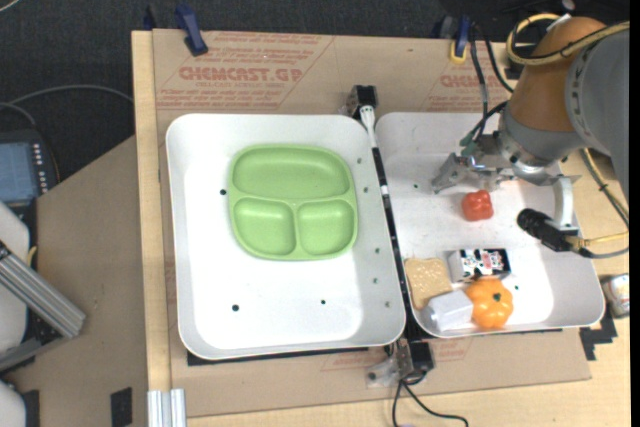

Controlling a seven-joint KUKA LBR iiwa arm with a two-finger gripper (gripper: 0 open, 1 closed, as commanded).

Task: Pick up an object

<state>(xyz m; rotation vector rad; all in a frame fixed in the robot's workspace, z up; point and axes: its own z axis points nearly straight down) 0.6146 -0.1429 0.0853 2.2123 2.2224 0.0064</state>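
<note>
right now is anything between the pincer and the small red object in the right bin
Nothing visible stands in the way. The pincer hangs just above the small red object in the right bin, with bare white floor between them. The other items, such as the orange pumpkin-like toy, lie nearer the bin's front edge.

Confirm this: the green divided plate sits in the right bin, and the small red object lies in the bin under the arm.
Not quite. The camera view shows the green divided plate in the left bin, not the right. The rest holds: the small red object lies in the right bin, under the arm.
</note>
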